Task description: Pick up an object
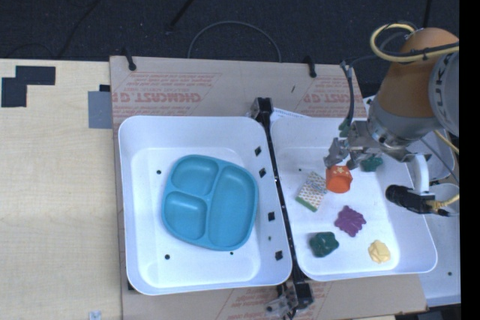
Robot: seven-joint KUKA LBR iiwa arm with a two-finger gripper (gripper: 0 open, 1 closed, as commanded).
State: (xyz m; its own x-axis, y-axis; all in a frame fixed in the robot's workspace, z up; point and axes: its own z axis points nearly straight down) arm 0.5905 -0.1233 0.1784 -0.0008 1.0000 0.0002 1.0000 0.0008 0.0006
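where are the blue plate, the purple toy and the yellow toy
blue plate (pixel 176 177), camera view, bare floor of its upper left compartment
purple toy (pixel 349 220), camera view, its middle
yellow toy (pixel 379 252), camera view, its middle

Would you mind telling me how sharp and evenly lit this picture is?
Camera view: the white bins are bright, nearly washed out; the floor behind is dark; small toys like the purple one look soft; the pincer is murky.

1. My gripper hangs over the right bin, at its far side.
2. Just beside my fingers sits a cup.
3. A patterned block lies left of it.
4. The divided plate lies in the left bin.
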